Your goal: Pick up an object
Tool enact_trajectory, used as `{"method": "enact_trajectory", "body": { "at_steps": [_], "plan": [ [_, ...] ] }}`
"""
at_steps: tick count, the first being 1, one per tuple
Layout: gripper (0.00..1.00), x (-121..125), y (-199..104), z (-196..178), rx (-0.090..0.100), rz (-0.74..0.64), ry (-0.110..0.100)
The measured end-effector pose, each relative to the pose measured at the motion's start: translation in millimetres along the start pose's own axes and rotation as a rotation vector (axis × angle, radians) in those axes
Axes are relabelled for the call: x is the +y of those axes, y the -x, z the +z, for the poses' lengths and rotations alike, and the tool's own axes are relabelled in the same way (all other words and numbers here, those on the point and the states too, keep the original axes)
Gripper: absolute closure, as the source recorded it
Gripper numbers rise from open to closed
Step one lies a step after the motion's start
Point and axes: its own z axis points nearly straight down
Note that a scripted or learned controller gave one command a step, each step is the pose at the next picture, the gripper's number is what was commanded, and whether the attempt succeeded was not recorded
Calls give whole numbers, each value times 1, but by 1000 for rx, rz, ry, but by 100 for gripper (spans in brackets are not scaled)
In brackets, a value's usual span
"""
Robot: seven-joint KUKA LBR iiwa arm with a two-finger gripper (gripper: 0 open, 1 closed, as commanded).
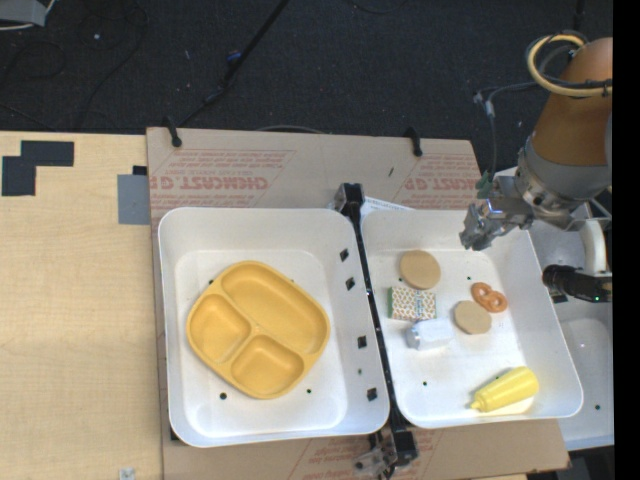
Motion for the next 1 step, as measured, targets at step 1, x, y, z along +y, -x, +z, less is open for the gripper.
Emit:
{"method": "enact_trajectory", "body": {
  "at_steps": [1],
  "plan": [
    [100, 6, -53, 14, 1, 1, -3]
  ]
}}
